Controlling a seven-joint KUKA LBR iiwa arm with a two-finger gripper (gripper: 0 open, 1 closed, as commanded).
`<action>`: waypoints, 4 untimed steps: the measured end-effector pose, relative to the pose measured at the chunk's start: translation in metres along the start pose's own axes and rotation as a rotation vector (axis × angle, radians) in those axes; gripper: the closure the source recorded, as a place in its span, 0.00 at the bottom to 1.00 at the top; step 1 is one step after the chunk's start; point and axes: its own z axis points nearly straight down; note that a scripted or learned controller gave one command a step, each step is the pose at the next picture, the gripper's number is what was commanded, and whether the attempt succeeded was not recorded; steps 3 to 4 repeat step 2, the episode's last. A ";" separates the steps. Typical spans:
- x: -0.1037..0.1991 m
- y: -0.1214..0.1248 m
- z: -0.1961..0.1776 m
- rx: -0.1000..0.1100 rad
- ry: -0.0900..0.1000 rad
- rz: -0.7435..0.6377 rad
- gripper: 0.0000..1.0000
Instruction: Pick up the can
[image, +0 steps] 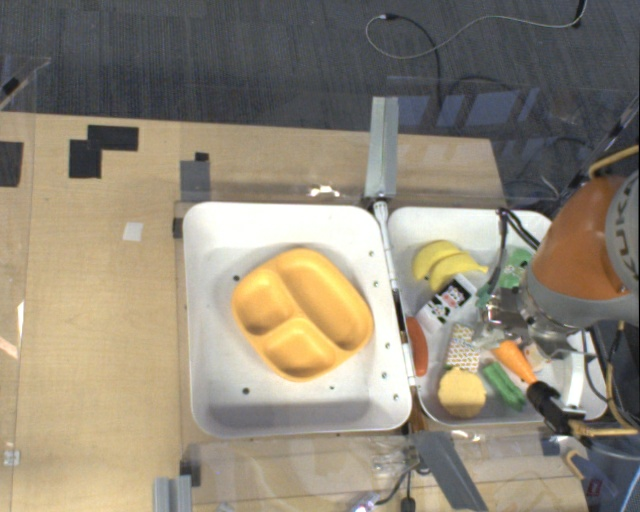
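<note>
Camera view: arm (590, 250) hides can.

One fixed camera looks down at a slant from above the bench (90, 300), far enough back to take in both white bins: the left bin (205, 300) near centre, the right bin (408, 235) beside it.

On the tabletop (90, 300), the left white bin (210, 400) holds a yellow divided tray (300, 312) at its middle, while the right bin (405, 235) holds bananas (445, 262) near its far edge, a yellow sponge (462, 392) at its near edge and a carrot (513, 360) under the grey-and-orange arm (585, 250).
</note>
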 end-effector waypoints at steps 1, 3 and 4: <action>-0.011 0.003 -0.015 -0.004 -0.001 -0.108 1.00; -0.004 0.002 -0.088 -0.005 -0.001 -0.179 1.00; -0.004 0.002 -0.088 -0.005 -0.001 -0.179 1.00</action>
